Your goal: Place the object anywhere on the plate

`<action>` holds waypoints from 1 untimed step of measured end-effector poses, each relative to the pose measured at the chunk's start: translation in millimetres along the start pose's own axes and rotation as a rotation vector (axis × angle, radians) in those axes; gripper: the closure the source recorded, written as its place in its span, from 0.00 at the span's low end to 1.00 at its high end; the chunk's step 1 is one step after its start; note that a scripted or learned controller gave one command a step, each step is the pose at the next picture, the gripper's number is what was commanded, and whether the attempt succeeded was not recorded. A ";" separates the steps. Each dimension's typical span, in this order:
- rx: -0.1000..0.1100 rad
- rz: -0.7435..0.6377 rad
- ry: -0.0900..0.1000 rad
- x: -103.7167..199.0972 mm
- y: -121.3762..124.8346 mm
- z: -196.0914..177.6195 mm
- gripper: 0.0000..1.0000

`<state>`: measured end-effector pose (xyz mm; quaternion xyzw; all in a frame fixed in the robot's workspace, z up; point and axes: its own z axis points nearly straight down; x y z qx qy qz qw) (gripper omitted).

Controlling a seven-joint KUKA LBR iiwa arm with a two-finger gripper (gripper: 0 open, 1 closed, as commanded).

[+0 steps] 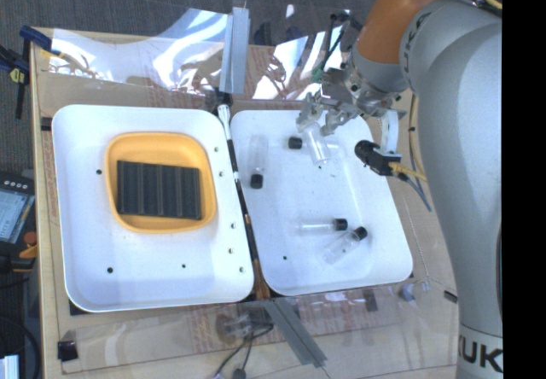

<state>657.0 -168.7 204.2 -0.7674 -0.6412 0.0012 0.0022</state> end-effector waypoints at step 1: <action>0.000 0.000 0.000 -0.1 0.0 -0.1 0.00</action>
